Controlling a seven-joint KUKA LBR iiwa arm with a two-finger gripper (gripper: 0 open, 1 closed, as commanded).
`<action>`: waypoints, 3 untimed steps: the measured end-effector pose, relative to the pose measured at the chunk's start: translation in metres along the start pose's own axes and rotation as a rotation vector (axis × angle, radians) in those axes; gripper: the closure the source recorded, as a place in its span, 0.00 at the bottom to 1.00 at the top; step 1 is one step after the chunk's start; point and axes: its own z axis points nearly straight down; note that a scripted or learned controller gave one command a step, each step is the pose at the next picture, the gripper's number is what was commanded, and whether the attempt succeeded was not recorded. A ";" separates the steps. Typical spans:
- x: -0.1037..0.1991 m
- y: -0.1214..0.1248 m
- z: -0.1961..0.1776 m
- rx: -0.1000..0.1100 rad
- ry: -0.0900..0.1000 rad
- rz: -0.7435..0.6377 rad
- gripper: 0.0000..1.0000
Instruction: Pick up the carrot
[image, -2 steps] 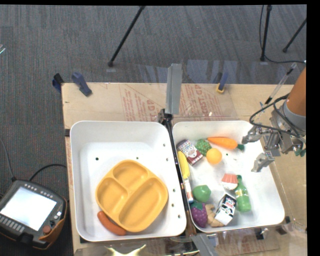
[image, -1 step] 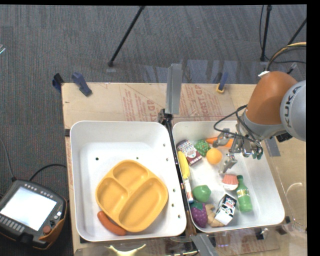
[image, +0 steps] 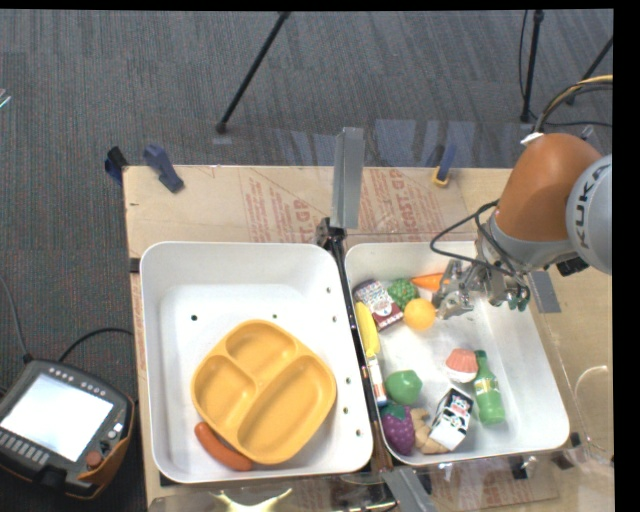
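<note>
The surface (image: 250, 205) spreads beneath me, and of its two white bins, the left bin (image: 160, 300) lies well off to my pincer's left, carrying a yellow divided plate (image: 262, 390) with a sausage (image: 222, 447) at its near rim. My pincer (image: 462, 298) hangs inside the right bin (image: 535, 370), near its far wall, and I cannot tell from this angle how it stands. The carrot (image: 430, 281) lies just to the left of my pincer, orange and tapered, close against the bin's far edge with something green and leafy (image: 402, 291) beside it and a small snack packet (image: 378, 301) further left. A yellow lemon-like fruit (image: 419, 314) sits just below the carrot, near my pincer. Toward the near side are a green bottle (image: 488, 390), a milk carton (image: 452, 416), a green pepper-like piece (image: 404, 386), a watermelon slice (image: 462, 362) and purple grapes (image: 397, 428). I judge this to be the approach: nothing sits visibly between my tips, so the carrot is not yet taken. Next I should shift left over it, then descend without nudging the yellow fruit.
</note>
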 end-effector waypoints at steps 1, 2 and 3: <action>0.000 0.001 0.001 0.000 0.001 -0.001 0.00; 0.007 0.045 0.012 -0.001 0.007 0.126 0.00; 0.072 0.081 0.012 0.000 0.008 0.077 0.00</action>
